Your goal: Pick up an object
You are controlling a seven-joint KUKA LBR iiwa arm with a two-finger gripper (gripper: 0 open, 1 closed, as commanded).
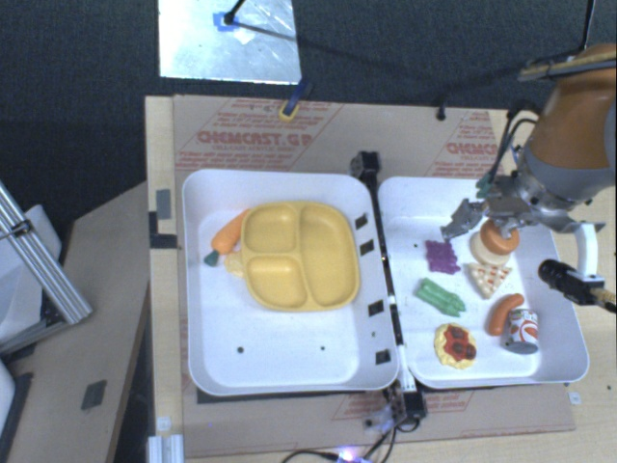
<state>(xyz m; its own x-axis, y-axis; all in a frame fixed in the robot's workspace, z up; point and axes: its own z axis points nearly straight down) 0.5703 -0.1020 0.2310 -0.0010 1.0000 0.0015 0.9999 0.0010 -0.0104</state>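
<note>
My gripper (493, 226) hangs over the back part of the right bin (569, 360), right above a tan and orange rounded toy (495, 244) and seemingly touching its top. Near it in that bin lie a purple grape bunch (442, 256), a green vegetable (441, 297), a pizza slice (490, 278), a red sausage (503, 313), a small can (523, 332) and a round yellow piece with red topping (455, 345).
In the left bin (207, 355) a yellow divided plate (294, 256) rests, with a toy carrot (228, 232) against its left edge. A black divider (378, 258) runs between the bins. The orange-banded arm (576, 128) stands over the right bin's back right corner.
</note>
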